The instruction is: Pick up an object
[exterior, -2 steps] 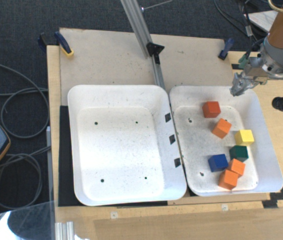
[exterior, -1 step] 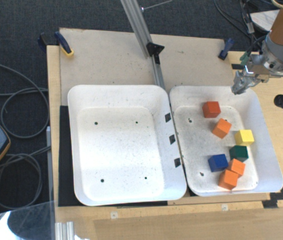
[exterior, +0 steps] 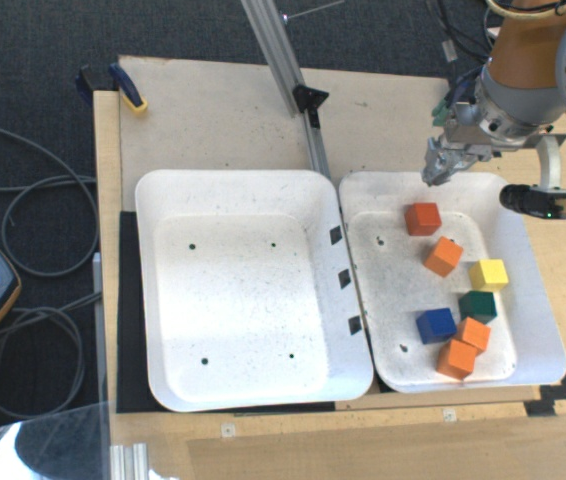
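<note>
Seven blocks lie in your right bin (exterior: pixel 533 298), from the red block (exterior: pixel 423 218) near its back edge to an orange block (exterior: pixel 455 359) at the front. Your gripper (exterior: pixel 440 171) hangs over the back rim, carrying nothing; whether it is apart or together, you cannot tell. Risk: the front blocks touch, so a descent there may straddle two and slip.

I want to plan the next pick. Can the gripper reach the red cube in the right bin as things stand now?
Probably yes. The gripper hangs over the far rim of the right bin, just up and right of the red cube. The cube's top looks uncovered, and the nearest orange cube seems to sit apart from it.
</note>
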Robot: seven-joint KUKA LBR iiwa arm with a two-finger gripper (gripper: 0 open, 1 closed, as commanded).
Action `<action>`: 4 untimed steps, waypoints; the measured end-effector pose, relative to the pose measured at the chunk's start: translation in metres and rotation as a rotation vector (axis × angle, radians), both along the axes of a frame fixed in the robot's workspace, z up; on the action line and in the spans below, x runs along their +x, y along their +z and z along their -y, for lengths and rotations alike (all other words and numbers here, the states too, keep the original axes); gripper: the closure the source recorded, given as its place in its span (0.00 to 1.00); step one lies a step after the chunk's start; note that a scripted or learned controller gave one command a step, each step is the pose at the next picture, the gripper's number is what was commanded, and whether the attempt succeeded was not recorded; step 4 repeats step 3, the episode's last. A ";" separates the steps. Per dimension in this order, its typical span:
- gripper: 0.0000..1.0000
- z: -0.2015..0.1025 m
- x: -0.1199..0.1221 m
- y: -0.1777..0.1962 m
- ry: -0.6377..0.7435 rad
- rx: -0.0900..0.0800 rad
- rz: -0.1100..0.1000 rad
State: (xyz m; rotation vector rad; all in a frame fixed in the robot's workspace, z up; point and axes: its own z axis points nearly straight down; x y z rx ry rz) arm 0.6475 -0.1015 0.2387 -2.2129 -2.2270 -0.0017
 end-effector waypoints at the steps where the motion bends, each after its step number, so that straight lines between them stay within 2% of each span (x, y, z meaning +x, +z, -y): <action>1: 1.00 -0.053 0.004 0.011 0.001 0.000 0.004; 2: 1.00 -0.111 0.004 0.017 0.001 0.001 0.003; 3: 1.00 -0.159 0.012 0.004 -0.001 0.000 0.002; 4: 1.00 -0.159 0.012 0.004 -0.001 0.000 0.002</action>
